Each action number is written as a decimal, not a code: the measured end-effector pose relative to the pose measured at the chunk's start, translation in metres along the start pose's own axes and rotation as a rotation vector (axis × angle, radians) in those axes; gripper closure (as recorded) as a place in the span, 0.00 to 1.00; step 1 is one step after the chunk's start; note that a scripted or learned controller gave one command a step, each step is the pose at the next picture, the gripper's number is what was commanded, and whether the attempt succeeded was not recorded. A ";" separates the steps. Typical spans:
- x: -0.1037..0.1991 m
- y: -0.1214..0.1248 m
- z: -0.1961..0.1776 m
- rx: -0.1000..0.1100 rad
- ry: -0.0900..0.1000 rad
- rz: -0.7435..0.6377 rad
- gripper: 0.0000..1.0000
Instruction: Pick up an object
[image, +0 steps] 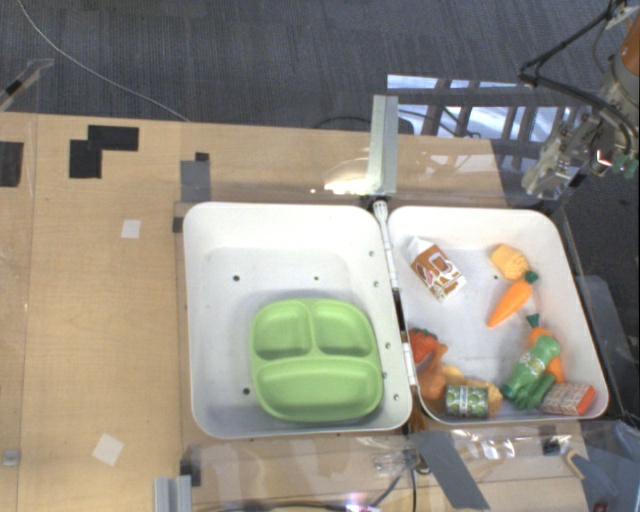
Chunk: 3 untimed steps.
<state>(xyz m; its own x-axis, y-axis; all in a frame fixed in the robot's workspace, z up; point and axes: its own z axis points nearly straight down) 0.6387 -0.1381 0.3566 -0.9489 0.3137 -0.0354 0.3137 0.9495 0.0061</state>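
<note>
The right bin (560, 250) holds several toy foods: a brown carton (437, 271), a yellow-orange piece (509, 261), a carrot (510, 302), a green bottle (532, 368), a green can (466, 400), a small orange box (570, 399) and red and orange pieces (427, 356) by its left wall. My gripper (552, 168) hangs above the bench beyond the bin's far right corner, apart from every object. Nothing is seen held in it.
The left bin (215, 300) bears a green divided plate (315, 358) in its near half. A metal post (384, 145) stands behind the divider between the bins. Cables and a metal frame (500, 110) sit at the back right, near the arm.
</note>
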 end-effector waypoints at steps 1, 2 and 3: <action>-0.002 0.001 -0.014 -0.002 -0.012 -0.004 1.00; -0.004 0.003 -0.028 -0.003 -0.024 -0.007 1.00; -0.008 0.035 -0.083 0.003 0.022 0.085 1.00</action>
<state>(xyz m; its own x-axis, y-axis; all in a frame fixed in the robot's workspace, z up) 0.6541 -0.1065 0.4396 -0.9192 0.3935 -0.0134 0.3934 0.9193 0.0049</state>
